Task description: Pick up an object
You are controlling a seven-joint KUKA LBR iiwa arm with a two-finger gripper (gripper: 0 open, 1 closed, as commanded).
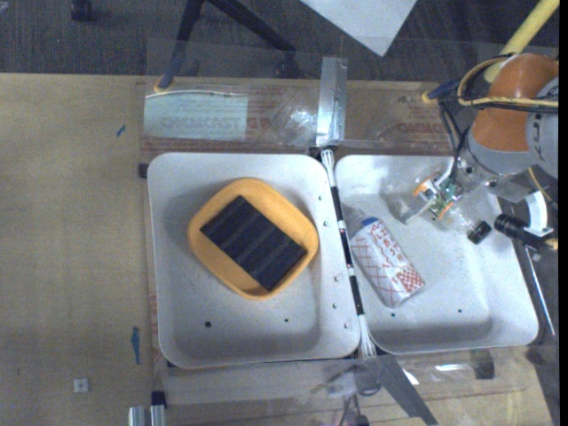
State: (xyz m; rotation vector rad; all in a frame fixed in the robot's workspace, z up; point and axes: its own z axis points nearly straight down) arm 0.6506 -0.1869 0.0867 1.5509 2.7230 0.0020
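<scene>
A yellow tray-like object with a black ribbed top (253, 237) lies in the left bin (177, 327). A white packet with red print (386, 261) lies tilted near the left wall of the right bin (497, 322). My gripper (432, 196) hangs over the back part of the right bin, up and to the right of the packet and apart from it. I see nothing held in it.
The grey arm with its orange band (510, 91) comes in at the upper right with cables around it. A metal bracket (332, 105) stands behind the gap between the bins. Wooden bench spreads to the left.
</scene>
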